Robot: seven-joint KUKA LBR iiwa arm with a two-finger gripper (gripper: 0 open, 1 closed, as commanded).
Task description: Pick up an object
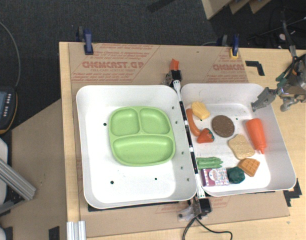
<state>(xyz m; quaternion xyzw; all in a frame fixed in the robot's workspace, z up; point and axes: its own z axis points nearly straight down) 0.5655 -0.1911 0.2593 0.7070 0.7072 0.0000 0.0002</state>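
The right bin (273, 179) holds several toy foods: a yellow cheese wedge (200, 110), an orange sausage (192, 122), a red pepper (205, 135), a brown patty (223, 126), an orange carrot (256, 134), a bread slice (241, 146), a waffle (249, 166), a green pea pod (209, 161), a purple carton (214, 176) and a dark green piece (236, 175). My gripper (273, 100) hovers over the bin's far right corner, above and right of the carrot. Its fingers stand apart, open, with nothing between them.
A green divided plate (141, 135) lies in the left bin (93, 174). A ridge with black clips (174, 76) separates the two bins. Blue clamps (86, 40) hold the cardboard base at the far edge.
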